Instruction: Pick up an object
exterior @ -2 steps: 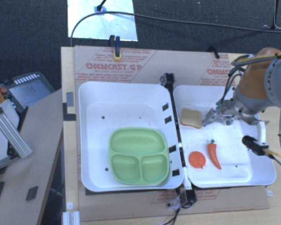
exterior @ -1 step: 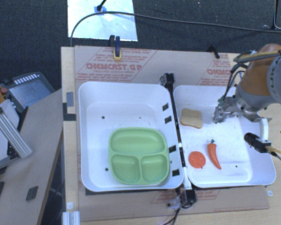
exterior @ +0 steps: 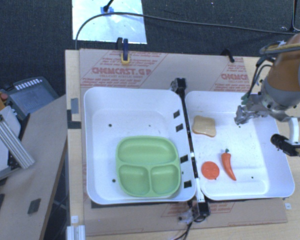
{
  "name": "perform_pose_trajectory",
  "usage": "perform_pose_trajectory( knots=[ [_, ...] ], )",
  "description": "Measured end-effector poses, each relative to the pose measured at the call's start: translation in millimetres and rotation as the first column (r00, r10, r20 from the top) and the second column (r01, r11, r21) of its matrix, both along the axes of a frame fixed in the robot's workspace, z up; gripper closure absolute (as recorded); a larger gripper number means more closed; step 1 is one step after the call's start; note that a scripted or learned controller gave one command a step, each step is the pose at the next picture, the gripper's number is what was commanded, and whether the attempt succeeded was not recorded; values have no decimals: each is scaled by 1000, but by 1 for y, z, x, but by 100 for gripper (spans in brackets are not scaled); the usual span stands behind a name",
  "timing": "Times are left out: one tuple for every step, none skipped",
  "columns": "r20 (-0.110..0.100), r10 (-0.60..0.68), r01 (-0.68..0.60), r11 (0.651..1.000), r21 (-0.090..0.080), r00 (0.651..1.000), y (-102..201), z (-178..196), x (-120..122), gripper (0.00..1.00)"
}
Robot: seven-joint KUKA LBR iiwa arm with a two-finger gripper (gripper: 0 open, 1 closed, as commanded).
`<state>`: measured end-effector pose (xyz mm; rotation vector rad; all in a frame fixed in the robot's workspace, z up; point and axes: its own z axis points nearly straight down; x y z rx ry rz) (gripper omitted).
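The right bin (exterior: 277, 184) holds three objects. A tan slice of bread (exterior: 204, 126) lies at its back left. A round red-orange tomato slice (exterior: 210, 170) sits toward the front, and an orange carrot with a green tip (exterior: 228, 165) lies just right of it. My gripper (exterior: 241, 117) hangs over the back right part of this bin, to the right of the bread and well apart from it. Nothing shows between its fingers.
The left bin (exterior: 105, 109) holds a green divided plate (exterior: 148, 166) at its front right. A black divider with clips (exterior: 185, 134) runs between the two bins. A black fitting (exterior: 285, 144) sticks in over the right bin's right side.
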<state>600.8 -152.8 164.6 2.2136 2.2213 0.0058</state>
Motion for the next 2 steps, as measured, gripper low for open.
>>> perform_pose_trajectory(
  knots=[
    [-1,1,-1,1000,0,1000,0,39,1,100],
    [-6,5,-5,1000,3,1000,55,50,-18,100]
  ],
)
